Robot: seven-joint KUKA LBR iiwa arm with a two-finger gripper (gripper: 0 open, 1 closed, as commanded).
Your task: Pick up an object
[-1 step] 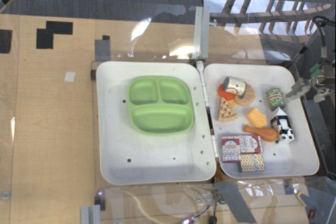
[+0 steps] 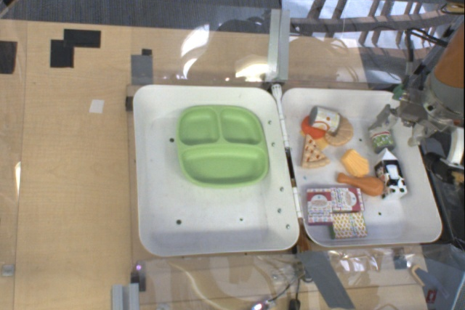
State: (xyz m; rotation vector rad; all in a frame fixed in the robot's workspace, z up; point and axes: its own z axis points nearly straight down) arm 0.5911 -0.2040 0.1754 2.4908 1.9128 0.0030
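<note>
I am watching the gripper (image 2: 398, 115) hanging over the right white bin (image 2: 433, 225) at its 2 o'clock corner; whether the fingers are open I cannot tell. Just beside it, the small green-labelled can (image 2: 381, 137) is lying tilted on the table's bin floor. I judge it light, stiff and slippery, best pinched across its sides.

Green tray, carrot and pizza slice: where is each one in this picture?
Green tray (image 2: 221, 144): camera view, on the ridge between its compartments.
Carrot (image 2: 360, 184): camera view, middle of its orange body.
Pizza slice (image 2: 314, 153): camera view, middle of the wedge.
</note>
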